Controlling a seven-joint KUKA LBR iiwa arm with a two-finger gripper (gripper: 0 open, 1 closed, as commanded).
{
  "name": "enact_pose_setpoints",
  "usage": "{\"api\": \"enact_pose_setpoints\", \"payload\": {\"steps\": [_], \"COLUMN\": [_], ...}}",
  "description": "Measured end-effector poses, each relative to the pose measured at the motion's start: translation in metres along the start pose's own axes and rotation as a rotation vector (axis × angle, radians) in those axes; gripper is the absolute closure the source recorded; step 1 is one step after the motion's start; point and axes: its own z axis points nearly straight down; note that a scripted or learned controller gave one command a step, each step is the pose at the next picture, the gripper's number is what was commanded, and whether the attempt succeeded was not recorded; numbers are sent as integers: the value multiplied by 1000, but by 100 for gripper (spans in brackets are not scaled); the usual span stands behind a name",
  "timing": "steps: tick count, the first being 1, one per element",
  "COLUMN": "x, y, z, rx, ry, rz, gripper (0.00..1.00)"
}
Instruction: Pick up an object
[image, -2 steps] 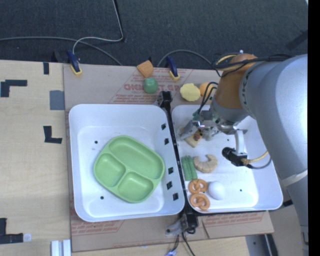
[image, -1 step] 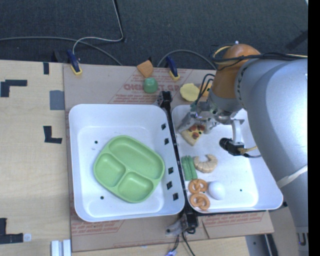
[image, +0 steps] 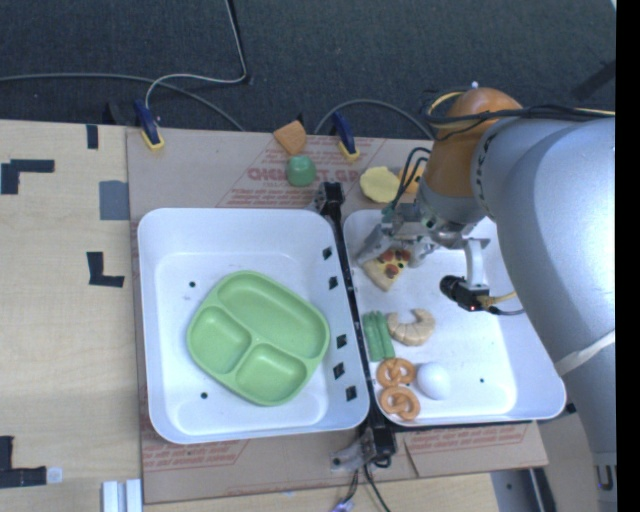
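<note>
- Over the right bin (image: 520, 385), the gripper (image: 398, 243) is seen lowered; whether it is parted or closed cannot be told.
- Just beneath it, a pizza slice toy (image: 384, 271) is seen, apparently touched.

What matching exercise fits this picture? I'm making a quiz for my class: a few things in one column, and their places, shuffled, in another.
Things:
1. green divided plate
2. white egg
3. green block
4. pizza slice

Places:
A. on the cardboard behind the bins
B. in the left bin
C. right bin, under the gripper
D. right bin, near the front, beside two pretzels

Pairs: 1-B, 2-D, 3-A, 4-C
</note>
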Motion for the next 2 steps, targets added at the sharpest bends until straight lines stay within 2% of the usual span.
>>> {"api": "enact_pose_setpoints", "payload": {"steps": [1,2], "x": [0,44], "y": [-1,-50], "z": [-9,-100], "rx": [3,-9], "ry": [-1,-1], "rz": [-1,-1], "gripper": [100,100]}}
